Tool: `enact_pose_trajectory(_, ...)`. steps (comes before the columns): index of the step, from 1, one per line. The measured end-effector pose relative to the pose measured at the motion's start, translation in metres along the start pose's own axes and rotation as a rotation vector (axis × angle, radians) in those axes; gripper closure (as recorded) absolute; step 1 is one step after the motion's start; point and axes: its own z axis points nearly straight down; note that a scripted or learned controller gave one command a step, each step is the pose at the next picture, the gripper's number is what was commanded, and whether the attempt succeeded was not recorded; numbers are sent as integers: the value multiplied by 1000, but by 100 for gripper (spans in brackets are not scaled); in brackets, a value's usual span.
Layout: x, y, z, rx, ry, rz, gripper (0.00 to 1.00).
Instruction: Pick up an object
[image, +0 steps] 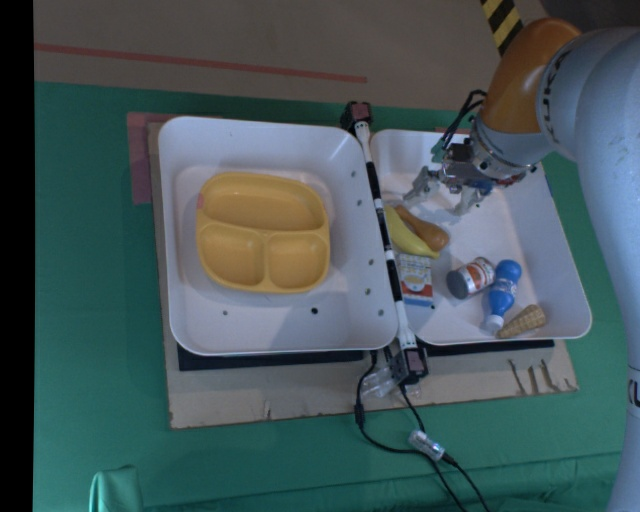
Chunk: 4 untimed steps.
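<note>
The tool (442, 196) hangs over the upper part of the right bin (560, 270), its two fingers (418, 186) spread apart with nothing between them, so it is open and holds nothing. Just below it and slightly to the left lie a banana (400, 232) and an orange carrot-like piece (425, 230), side by side and touching, near the bin's left wall. Below these a small flat carton (416, 278) rests against the same wall. Further toward the bin's lower right lies a small can (470, 278) on its side, just beside a blue and white bottle (502, 288), and next to that an ice cream cone (523, 321) close to the bin's lower rim. The grey arm (590, 80) with its orange band (520, 70) comes in from the upper right. The left bin (190, 320) holds a yellow divided plate (262, 232) with three compartments. A black and white striped bar (385, 235) runs between the bins, which sit on cardboard (280, 395) over the green tabletop (90, 330). A cable (400, 425) trails off below.
</note>
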Motion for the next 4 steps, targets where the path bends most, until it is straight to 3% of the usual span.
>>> enact_pose_trajectory(4, 0, 0, 0, 0, 0, 0, 0)
